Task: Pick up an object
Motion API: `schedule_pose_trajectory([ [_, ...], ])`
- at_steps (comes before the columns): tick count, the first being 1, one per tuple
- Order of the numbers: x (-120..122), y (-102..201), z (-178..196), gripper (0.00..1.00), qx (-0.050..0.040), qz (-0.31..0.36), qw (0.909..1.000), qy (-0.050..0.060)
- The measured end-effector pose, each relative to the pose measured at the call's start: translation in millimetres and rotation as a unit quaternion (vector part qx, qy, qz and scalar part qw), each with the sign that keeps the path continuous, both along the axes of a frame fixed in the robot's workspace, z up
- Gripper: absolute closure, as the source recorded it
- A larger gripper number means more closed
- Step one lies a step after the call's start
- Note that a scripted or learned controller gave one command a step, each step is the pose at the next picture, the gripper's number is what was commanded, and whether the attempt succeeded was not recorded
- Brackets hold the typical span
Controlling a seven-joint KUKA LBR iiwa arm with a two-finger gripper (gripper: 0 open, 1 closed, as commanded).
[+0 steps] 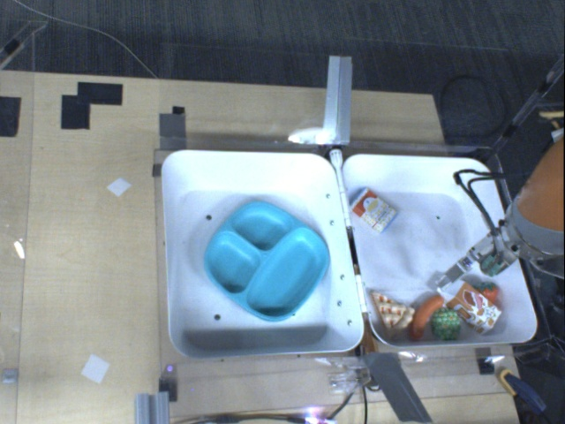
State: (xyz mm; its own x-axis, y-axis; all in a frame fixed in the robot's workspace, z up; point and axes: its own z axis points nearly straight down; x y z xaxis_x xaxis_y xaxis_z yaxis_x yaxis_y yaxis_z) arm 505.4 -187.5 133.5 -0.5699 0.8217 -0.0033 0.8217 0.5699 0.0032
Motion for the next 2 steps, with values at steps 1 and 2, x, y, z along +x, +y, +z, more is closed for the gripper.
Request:
schedule_pose_trajectory([
  [1, -17.2, 14.6, 12.4, 0.00, 0.0005, -0.101, 0.9949, 0.000],
  [2, 67.5, -2.8, 59.0, 0.00, -0.0004, 0.000, 1.0000, -0.001],
])
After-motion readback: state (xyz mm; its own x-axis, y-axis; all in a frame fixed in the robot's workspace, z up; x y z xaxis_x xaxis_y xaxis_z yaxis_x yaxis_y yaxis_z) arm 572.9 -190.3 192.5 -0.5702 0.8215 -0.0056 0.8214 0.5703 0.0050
